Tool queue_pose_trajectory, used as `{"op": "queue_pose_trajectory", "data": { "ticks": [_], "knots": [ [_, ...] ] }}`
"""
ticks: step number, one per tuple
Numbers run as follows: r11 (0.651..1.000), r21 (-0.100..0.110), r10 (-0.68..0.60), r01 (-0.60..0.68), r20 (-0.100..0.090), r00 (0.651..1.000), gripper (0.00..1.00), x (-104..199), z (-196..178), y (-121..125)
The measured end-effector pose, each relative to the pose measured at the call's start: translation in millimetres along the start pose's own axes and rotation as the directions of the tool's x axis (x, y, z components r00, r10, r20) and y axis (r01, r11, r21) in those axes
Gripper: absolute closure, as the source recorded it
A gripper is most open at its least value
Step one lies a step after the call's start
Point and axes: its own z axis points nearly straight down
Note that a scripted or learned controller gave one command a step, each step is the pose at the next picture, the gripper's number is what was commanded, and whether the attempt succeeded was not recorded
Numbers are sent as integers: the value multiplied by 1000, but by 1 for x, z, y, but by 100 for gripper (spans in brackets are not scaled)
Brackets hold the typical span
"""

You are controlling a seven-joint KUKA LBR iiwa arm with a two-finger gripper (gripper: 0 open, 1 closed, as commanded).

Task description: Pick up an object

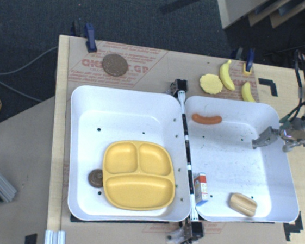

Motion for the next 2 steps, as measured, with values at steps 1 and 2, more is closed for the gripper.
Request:
{"op": "queue_pose_trajectory", "data": {
  "ticks": [1,2],
  "knots": [
    [1000,4,-7,7,-4,1000,0,54,120,51],
    [1000,2,-9,9,-2,1000,0,109,124,116]
  ]
}}
